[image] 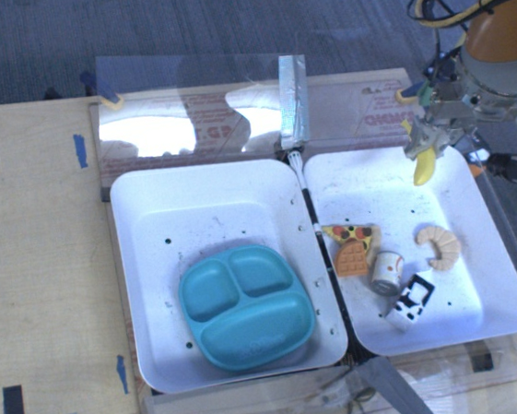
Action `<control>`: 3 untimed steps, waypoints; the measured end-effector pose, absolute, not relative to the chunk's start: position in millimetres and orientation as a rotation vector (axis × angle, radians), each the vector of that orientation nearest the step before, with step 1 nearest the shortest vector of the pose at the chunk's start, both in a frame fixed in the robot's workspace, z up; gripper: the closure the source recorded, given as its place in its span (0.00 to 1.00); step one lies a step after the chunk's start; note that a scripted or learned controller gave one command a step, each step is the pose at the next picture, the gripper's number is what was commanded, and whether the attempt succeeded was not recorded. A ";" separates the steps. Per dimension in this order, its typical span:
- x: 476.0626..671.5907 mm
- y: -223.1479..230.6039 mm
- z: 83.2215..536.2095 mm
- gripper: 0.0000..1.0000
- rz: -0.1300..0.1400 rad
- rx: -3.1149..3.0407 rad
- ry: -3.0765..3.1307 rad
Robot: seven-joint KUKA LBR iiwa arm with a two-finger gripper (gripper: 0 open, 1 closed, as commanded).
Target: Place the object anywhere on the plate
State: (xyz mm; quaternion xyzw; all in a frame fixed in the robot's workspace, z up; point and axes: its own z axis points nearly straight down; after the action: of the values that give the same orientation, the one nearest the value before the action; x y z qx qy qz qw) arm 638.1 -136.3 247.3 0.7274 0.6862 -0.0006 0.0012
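A teal divided plate (245, 307) lies in the left bin (139, 215). Over the far part of the right bin (495, 249), my gripper (430, 147) is shut on a small yellow banana (423, 170). The banana hangs down from the fingers, above the bin floor. The plate is well to the left of the gripper and nearer the front.
On the right bin's floor lie a pizza slice (354, 233), a round waffle (350, 259), a small can (387, 272), a croissant (441, 245) and a black-and-white tag (412, 297). A ridge (318, 241) separates the bins. A clear panel (229, 112) stands behind them.
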 end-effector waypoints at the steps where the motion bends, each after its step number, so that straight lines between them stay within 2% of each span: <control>1: 604.4 -68.7 222.0 1.00 0.001 2.123 2.319; 2: 558.2 6.4 182.0 1.00 -0.003 2.196 2.256; 3: 498.2 71.0 207.7 1.00 0.000 2.095 2.345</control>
State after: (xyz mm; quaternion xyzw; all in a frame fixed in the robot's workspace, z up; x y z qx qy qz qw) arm 498.2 71.0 207.7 0.6663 0.7457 -0.0001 -0.0017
